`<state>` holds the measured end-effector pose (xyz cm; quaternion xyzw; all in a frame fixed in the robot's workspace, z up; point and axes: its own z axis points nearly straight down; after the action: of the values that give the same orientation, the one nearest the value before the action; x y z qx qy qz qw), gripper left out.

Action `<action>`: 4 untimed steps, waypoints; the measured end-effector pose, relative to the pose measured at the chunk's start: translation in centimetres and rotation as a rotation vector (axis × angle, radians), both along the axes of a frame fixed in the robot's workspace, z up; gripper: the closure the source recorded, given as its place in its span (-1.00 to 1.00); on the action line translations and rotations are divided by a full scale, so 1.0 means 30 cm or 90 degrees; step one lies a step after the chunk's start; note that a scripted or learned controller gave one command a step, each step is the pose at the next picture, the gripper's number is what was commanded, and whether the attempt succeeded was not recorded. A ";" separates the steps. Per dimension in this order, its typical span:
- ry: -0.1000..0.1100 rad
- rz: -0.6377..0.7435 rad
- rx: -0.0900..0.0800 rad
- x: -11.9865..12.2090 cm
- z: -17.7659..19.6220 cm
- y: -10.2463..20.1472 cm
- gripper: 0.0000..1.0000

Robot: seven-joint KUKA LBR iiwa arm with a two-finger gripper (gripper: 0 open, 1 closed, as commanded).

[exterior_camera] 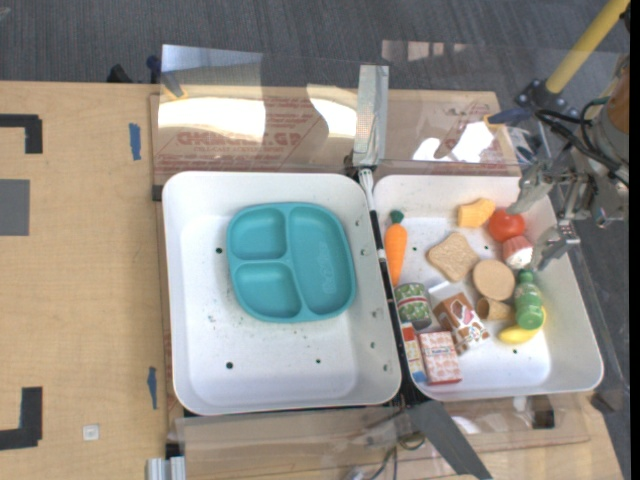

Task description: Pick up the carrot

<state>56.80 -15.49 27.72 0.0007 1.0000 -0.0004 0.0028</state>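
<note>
Although the jaws (548,230) hover over the right bin's (575,368) far right side, beside the tomato (506,225), the carrot (395,248) lies well apart from them, against that bin's left wall. Its long axis runs nearly straight along the wall, green top toward the far rim, tip pointing near. From the tomato, the carrot sits leftward, past the bread slice (453,256). Whether the jaws stand apart or together I cannot tell; nothing visibly sits between them.

A robotics lab test bench: two shallow white plastic bins (190,268) sit side by side on a cardboard-covered worktop (80,268) marked with black tape, clear plastic sheeting (260,118) behind them, above dark grey carpet (300,8).
</note>
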 end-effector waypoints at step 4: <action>-0.001 -0.037 -0.004 0.336 -0.609 0.070 -1.00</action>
<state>66.87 -13.38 9.45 0.0296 0.9996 -0.0034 0.0036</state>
